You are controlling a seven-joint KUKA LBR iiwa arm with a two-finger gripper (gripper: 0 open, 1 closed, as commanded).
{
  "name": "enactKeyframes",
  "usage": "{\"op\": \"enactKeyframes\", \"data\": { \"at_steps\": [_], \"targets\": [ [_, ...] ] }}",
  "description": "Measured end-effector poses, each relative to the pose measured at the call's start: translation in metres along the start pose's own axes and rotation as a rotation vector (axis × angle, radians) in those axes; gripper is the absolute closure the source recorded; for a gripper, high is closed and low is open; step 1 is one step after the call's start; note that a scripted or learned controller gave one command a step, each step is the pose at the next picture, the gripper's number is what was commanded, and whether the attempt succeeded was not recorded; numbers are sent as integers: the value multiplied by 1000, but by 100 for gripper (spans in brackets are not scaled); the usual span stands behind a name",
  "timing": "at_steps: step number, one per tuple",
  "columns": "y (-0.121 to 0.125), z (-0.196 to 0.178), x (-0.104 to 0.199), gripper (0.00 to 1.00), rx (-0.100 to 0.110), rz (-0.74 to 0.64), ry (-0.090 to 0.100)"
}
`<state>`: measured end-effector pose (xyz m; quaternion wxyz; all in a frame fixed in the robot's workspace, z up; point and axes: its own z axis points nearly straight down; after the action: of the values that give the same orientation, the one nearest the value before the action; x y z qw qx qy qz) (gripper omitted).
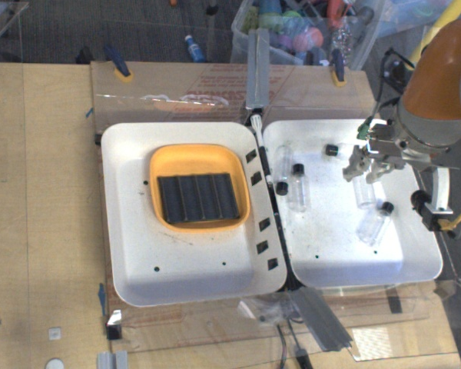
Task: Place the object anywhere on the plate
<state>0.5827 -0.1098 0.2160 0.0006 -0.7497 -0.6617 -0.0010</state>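
Observation:
An orange plate [163, 162] lies in the left bin [127, 244], and a black ridged block [198, 197] rests on it. Several clear vials with black caps lie in the right bin [415, 256]: one [299, 187] near the divider, one [364, 194] just below the gripper, and one [373, 223] toward the front right. My gripper [367, 167] hangs over the back right part of the right bin, open, its fingertips just above the middle vial and nothing between them. The vial's upper end is partly hidden by the gripper.
A small loose black cap [332, 150] lies at the back of the right bin. A divider with black clips [264, 198] runs between the bins. A box of colourful toys [315, 10] stands behind the bench. The arm's orange band [442, 68] looms at the right.

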Motion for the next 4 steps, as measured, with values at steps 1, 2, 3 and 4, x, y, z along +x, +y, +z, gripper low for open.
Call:
{"op": "enactKeyframes", "data": {
  "at_steps": [1, 2, 3, 4],
  "targets": [
    [58, 15, -11, 100, 0, -63, -3],
    [84, 7, 8, 100, -2, -214, -4],
    [79, 22, 42, 100, 3, -326, -1],
    [73, 11, 95, 100, 2, -477, -1]
  ]
}}
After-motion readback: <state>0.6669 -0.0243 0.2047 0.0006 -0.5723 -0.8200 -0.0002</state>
